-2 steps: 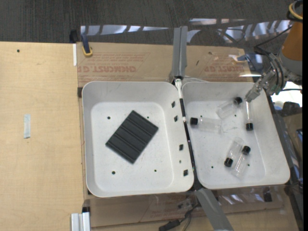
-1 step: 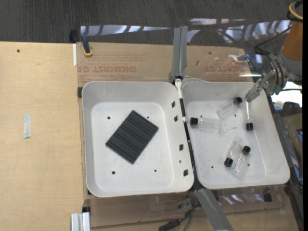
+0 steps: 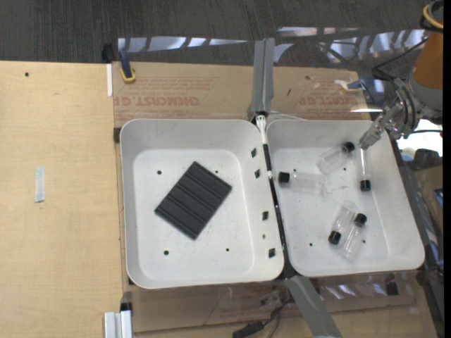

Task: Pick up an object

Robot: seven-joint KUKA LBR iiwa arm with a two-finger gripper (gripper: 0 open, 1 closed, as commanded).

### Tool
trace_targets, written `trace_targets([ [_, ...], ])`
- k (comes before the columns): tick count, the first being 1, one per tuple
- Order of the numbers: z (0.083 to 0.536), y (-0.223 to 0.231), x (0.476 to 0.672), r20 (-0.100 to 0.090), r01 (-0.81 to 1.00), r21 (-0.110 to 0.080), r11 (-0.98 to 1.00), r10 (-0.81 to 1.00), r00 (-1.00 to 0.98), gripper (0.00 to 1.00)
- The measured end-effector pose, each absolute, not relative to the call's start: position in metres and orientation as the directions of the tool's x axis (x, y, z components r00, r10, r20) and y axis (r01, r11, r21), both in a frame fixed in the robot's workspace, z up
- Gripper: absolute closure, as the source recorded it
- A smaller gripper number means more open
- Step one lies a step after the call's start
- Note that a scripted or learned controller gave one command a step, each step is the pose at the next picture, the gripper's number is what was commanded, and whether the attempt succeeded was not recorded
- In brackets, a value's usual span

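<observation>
Camera view: left bin (image 3: 134, 189) holds 1 black ribbed pad (image 3: 194, 199); right bin (image 3: 402, 210) roughly 5 clear vials (image 3: 337, 158); gripper (image 3: 371, 136) state unclear.

cardboard behind left bin (image 3: 184, 90): red print, two lines, reads upside down from here. the big line looks like "chemcast gp", though i wouldn't swear on every letter. the smaller line under it is too blurry to get.
cardboard behind right bin (image 3: 317, 94): same sort of red lettering, fainter and partly washed out by glare, can't read it properly.
ribbed black panel in left bin (image 3: 194, 199): no lettering i can make out.
clear vials in right bin (image 3: 347, 225): no labels readable.
tan table surface (image 3: 56, 189): no text.
</observation>
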State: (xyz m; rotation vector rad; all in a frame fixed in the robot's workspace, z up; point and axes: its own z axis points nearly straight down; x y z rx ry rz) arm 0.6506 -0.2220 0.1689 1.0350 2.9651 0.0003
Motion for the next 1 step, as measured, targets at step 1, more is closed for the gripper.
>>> trace_targets([
  [1, 0.1689, -0.222, 0.6506, -0.001, 0.622, 0.001, 0.783, 0.622, -0.783, 0.0],
])
